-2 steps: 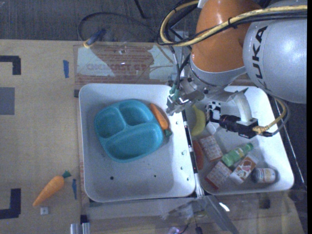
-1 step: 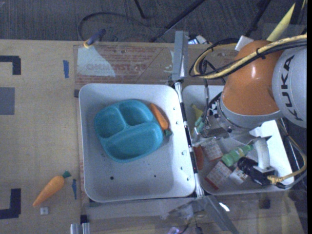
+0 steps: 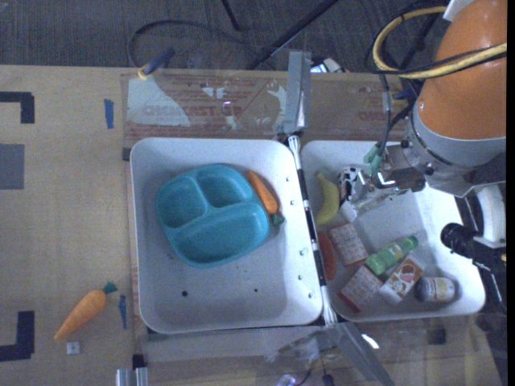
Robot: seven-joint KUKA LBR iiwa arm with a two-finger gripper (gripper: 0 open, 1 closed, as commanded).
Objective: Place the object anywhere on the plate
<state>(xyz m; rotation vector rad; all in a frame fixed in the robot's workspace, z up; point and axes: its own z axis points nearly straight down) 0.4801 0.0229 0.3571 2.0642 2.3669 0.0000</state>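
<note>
Smooth white bins (image 3: 153, 296) hold a glossy blue sectioned plate (image 3: 212, 214), tapered carrot (image 3: 263, 192); pincer (image 3: 354, 187) grip can't be told.

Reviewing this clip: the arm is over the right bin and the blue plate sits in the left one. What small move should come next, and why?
Probably lower the gripper a little toward the banana just beside it. It hangs over the upper left of the right bin, and I see nothing between its fingers, while the blue plate waits in the left bin. So a pick likely has to come first.
</note>
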